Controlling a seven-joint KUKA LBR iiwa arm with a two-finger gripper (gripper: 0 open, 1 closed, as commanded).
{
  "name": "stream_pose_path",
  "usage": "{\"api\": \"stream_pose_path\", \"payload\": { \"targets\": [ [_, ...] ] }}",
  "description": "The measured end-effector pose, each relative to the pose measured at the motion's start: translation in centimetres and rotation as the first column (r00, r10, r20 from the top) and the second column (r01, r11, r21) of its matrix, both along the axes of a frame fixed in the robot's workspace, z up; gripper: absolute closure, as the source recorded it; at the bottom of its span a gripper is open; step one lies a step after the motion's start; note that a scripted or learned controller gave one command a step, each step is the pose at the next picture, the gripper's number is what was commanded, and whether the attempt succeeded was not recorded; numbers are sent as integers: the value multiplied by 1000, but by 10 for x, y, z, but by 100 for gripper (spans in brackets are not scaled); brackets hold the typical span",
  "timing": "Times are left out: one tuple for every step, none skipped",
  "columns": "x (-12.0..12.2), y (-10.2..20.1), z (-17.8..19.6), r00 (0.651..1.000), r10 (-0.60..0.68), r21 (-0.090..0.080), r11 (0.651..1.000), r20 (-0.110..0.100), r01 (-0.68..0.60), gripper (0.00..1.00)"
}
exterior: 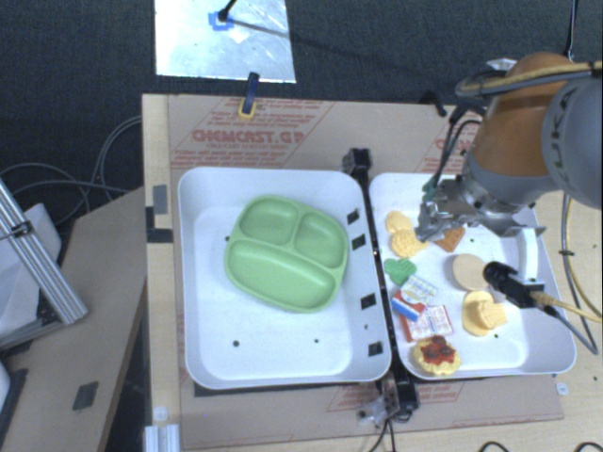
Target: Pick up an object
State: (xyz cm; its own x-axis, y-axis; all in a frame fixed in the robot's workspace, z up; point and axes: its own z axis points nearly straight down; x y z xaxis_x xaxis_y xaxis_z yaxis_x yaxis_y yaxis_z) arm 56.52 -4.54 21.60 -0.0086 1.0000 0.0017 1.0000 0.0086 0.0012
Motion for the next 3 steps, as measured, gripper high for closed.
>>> {"api": "stream_pose_path", "payload": {
  "targets": [
    [-7, 44, -2, 1000, -1, -1, 1000, -1, 1, 100],
    [-5, 35, 0, 1000, -7, -2, 1000, 0, 7, 100],
    [-9, 40, -1, 1000, -5, -1, 1000, -1, 5, 100]
  ]
}}
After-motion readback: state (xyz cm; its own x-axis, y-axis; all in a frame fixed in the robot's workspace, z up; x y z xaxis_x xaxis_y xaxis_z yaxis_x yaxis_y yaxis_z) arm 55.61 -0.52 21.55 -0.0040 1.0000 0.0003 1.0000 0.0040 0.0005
